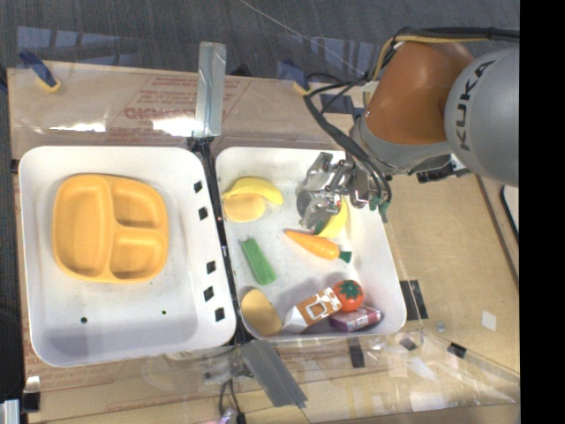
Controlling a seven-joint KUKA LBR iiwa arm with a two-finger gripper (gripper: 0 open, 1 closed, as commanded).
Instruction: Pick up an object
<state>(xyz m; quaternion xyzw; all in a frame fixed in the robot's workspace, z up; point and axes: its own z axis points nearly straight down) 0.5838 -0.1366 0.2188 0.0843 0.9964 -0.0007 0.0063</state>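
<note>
My gripper [320, 203] hangs low over the right bin [381, 237], near its upper right part. Its metal fingers sit just above a yellow object [336, 222] that pokes out below them. An orange carrot [313, 244] lies just under that, pointing left. A yellow banana-like piece [249, 197] lies at the bin's upper left. A green stick [258, 261] rests in the middle. Along the bottom lie a tan shell-shaped piece [260, 312], an orange box [319, 306], a red tomato [350, 294] and a purple packet [356, 320].
The left bin [35, 263] holds a yellow divided plate [110, 226]. A grey metal bracket [209, 91] stands at the back between the bins. The arm's orange band [415, 91] looms over the right bin's back right corner.
</note>
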